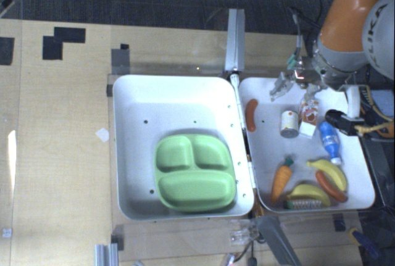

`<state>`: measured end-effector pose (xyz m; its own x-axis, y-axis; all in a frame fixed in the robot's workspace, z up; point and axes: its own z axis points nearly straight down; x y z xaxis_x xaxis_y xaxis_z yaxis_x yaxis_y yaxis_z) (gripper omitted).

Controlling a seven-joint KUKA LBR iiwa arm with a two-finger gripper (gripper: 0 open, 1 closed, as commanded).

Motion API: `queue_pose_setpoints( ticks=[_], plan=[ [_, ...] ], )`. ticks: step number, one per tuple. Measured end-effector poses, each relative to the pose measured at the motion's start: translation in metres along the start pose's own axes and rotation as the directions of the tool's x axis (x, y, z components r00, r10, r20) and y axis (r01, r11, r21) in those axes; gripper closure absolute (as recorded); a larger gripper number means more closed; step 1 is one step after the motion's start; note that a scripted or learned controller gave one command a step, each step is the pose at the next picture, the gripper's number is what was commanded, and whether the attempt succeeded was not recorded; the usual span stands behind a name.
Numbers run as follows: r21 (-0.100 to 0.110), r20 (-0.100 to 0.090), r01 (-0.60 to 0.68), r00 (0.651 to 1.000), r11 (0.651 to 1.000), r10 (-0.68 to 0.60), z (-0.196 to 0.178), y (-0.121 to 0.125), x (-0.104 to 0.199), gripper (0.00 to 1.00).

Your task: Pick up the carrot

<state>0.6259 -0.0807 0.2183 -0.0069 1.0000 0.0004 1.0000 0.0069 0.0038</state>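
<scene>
The carrot (281, 181) lies in the right bin (264, 112), near its front left corner, with its green top pointing toward the back and its orange tip toward the front wall. Just to its right are two bananas (329, 173) and a red sausage (331, 187) between them, with a dark comb-like piece (300, 203) against the front wall. Farther back in the same bin a second red sausage (251, 115) lies along the left wall, a small white can (288, 123) stands near the middle, a white block (307, 129) sits just beside it, and a blue bottle (329, 142) lies toward the right. The gripper (295, 78) hangs over the back of the right bin, well apart from the carrot, with the grey arm (358, 24) and its orange band behind it at the upper right. Whether its fingers are apart or together cannot be told; nothing is seen between them. The left bin (133, 135) holds a green divided plate (194, 172) toward its front. Both bins rest on the pale wooden surface (55, 153).
</scene>
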Motion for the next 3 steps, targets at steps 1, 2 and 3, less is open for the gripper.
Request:
queue_pose_setpoints(
  ticks=[1,2,3],
  plan=[
    [0.000,0.001,-0.140,0.990,0.990,0.140,0.078,-0.044,-0.033,0.00],
    [-0.006,-0.001,-0.138,0.990,0.990,0.138,0.066,-0.041,-0.032,1.00],
    [-0.005,-0.001,-0.138,0.990,0.990,0.138,0.066,-0.041,-0.032,0.00]
  ],
)
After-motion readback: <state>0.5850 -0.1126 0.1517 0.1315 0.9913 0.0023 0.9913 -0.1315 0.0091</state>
